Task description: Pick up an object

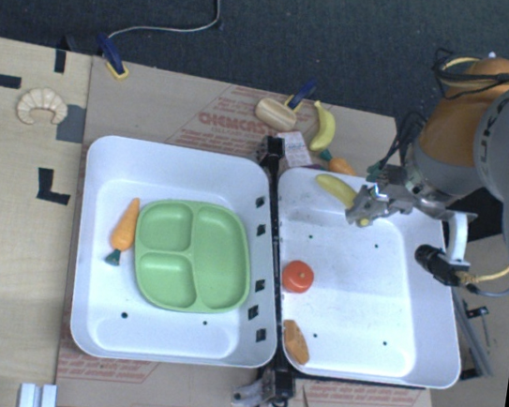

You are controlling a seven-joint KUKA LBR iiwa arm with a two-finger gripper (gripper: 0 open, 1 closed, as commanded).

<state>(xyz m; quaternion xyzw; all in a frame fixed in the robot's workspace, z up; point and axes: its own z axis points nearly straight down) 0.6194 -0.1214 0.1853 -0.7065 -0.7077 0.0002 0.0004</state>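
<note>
- The gripper [364,212] hangs over the right bin [421,356], near that bin's 12 o'clock rim; whether it is open or closed cannot be told from this angle.
- A yellow banana [335,187] lies in the right bin just at the gripper's 10 o'clock, its near end right beside the gripper tip; contact cannot be judged, and nothing is seen held.
- The arm [479,127], grey with an orange band, rises from the gripper toward 1 o'clock and leaves at the upper right.
- A red tomato-like ball [298,276] sits in the right bin at its 9 o'clock side, close to the wall shared with the other bin.
- A brown bread-like piece [295,342] rests at the right bin's 7 o'clock corner, against the rim.
- The left bin [95,316] holds a green divided plate [193,256] at its centre.
- An orange carrot [125,227] lies at the plate's 9 o'clock, touching or just beside its edge, pointing roughly 12 to 6.
- Outside the bins, at the 12 o'clock side of the seam between them, lie a second banana [323,127], a tan mushroom-shaped piece [276,113] and a small printed packet [294,149], close together.
- A croissant [43,105] sits on the bench well apart from the bins, at the left bin's 10 o'clock.
- A blue clip [114,56] grips the cardboard edge at the left bin's 12 o'clock.
</note>
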